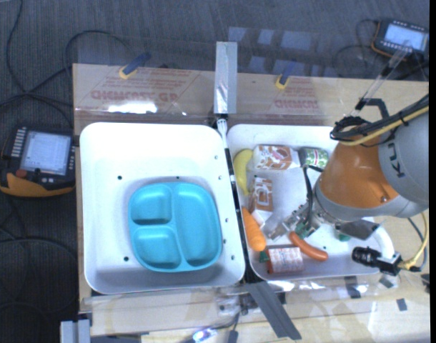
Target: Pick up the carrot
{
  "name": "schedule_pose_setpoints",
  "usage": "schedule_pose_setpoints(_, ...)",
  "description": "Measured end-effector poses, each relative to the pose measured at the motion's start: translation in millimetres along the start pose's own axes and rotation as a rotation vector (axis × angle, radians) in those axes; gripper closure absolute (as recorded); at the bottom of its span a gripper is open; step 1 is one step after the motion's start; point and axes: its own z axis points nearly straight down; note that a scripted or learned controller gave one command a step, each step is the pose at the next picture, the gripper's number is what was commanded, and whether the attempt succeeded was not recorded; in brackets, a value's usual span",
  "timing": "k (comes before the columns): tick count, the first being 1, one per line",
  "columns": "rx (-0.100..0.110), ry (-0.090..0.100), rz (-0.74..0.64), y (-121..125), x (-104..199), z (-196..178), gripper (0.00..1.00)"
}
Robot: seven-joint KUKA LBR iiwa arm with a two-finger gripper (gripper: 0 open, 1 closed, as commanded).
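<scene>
The carrot (254,232) is a short orange root lying lengthwise against the left wall of the right bin (361,266), near its front. My gripper (302,220) hangs low over the middle of that bin, to the right of the carrot and apart from it. It hovers over a crumpled clear wrapper (279,224), just behind a thinner orange-red piece (310,248). The bulky orange and grey wrist (354,184) hides the bin's right part.
A banana (241,168), a brown box (273,157), a green can (315,156) and a printed packet (262,190) crowd the back of the right bin. A red-labelled can (284,259) lies at the front. The left bin (103,163) holds a blue divided plate (175,224).
</scene>
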Motion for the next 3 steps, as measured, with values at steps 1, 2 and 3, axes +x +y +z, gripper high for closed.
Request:
schedule_pose_setpoints(1,0.012,0.009,-0.309,14,-9,2,1.0)
schedule_pose_setpoints(2,0.001,-0.003,-0.411,4,6,0,1.0)
schedule_pose_setpoints(3,0.0,-0.006,-0.613,6,6,0,1.0)
